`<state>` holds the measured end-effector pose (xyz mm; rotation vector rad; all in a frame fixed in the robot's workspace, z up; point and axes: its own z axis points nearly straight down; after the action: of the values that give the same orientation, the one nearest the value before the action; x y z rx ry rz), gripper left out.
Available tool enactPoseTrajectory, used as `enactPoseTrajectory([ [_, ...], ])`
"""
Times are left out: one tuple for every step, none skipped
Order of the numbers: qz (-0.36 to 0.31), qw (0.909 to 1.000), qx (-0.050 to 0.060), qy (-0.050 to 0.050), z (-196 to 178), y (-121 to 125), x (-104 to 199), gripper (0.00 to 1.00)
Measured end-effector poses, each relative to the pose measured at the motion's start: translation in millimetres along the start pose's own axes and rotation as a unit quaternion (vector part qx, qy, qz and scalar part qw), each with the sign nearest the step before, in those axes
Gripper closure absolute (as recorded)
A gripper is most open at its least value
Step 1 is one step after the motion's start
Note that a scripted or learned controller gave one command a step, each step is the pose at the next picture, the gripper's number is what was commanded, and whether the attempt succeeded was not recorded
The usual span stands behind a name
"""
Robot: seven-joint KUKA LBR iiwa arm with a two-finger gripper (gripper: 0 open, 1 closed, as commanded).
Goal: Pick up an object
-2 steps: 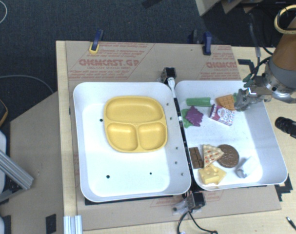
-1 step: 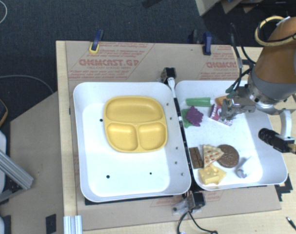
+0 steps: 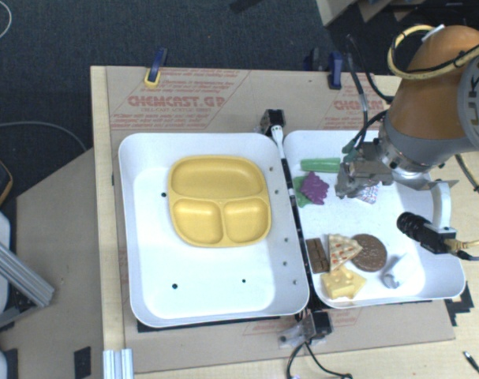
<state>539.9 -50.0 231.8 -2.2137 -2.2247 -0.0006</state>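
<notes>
The gripper point(image 3: 354, 181) hangs low in the right bin point(image 3: 440, 279); I cannot tell how its jaws stand, and nothing shows between them, so no pick is yet made. Just left of them lie the purple grapes point(image 3: 313, 188) and a green piece point(image 3: 320, 165). Below them sit the pizza slice point(image 3: 343, 249), cookie point(image 3: 370, 253) and cheese point(image 3: 341, 283), all still to lift.

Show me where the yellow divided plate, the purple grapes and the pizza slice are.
yellow divided plate point(image 3: 220, 199), camera view, on the ridge below its large top compartment.
purple grapes point(image 3: 313, 188), camera view, middle of the bunch.
pizza slice point(image 3: 344, 249), camera view, middle of the wedge.
</notes>
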Motion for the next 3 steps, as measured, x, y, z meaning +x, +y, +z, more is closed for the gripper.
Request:
enactPoseTrajectory([
  [0.002, 1.0000, 0.000, -0.001, 1, -8, 8, 1.00],
  [0.003, 1.0000, 0.001, -0.001, 18, -6, -1, 1.00],
  [0.002, 1.0000, -0.002, -0.001, 9, 1, 4, 1.00],
])
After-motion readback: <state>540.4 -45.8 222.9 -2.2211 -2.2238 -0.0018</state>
